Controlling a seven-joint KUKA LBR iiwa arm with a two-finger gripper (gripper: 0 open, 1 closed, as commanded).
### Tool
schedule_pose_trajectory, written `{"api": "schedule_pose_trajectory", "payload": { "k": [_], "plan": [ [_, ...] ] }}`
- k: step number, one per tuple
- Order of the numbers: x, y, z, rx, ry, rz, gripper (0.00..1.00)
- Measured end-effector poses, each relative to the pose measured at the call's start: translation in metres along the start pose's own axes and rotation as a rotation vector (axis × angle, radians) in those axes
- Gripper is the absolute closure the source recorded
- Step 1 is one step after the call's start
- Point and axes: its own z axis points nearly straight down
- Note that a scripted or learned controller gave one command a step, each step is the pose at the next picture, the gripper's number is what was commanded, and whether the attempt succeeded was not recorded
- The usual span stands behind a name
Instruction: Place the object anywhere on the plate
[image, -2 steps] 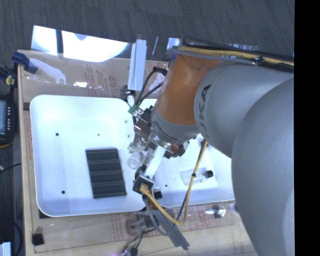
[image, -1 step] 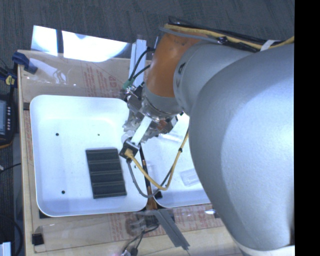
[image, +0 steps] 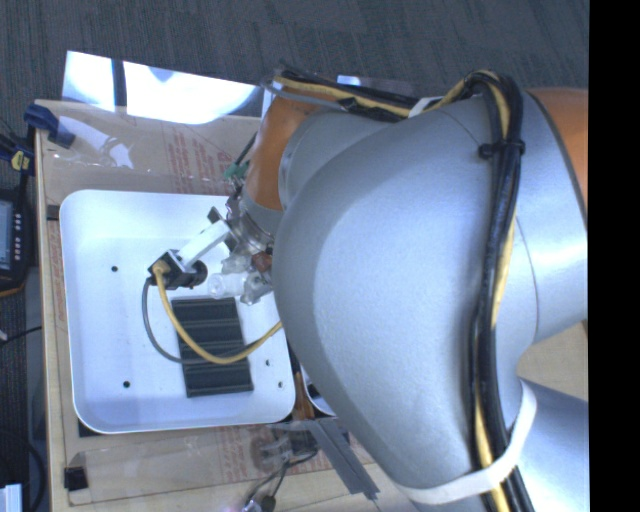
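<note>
Filling most of the right side, the grey arm reaches over the left white bin on the worktop. Its gripper hangs above the bin floor, and I cannot tell how it is set. A dark ribbed rectangular object lies flat in the bin just below the gripper, crossed by a yellow cable.

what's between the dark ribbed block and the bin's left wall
Bare white bin floor, apart from a cable loop close by the ribbed block, seen in the camera view.
</note>
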Motion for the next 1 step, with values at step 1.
{"api": "schedule_pose_trajectory", "payload": {
  "k": [1],
  "plan": [
    [0.0514, 0.0279, -0.0033, -0.005, 0.009, 0.180, 1.00]
  ]
}}
